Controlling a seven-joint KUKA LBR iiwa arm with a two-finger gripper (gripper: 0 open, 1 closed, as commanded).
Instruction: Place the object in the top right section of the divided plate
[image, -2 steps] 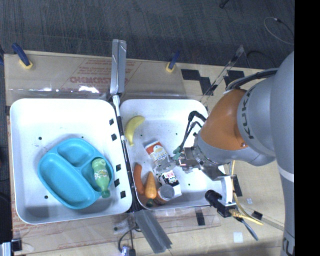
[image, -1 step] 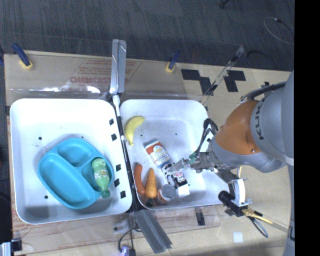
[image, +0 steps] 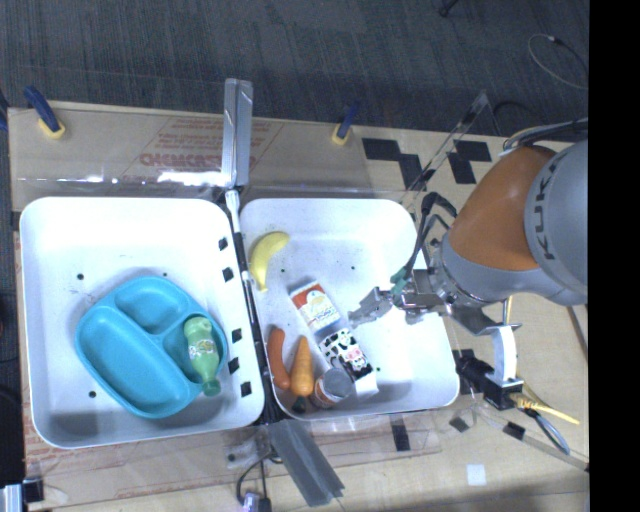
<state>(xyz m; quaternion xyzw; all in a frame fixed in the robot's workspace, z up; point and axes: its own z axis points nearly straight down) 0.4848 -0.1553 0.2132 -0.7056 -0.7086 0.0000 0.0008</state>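
Though a green bottle (image: 202, 350) is already lodged in the divided plate (image: 130, 365), hand (image: 362, 313) state can't be told; placement judged approx. done.

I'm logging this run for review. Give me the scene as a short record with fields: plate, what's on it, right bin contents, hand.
plate: blue divided plate, left bin
on plate: green bottle, lying in a small section at its right side
right bin: banana, milk carton, carrot, sausage, can
hand: above right bin, beside the carton
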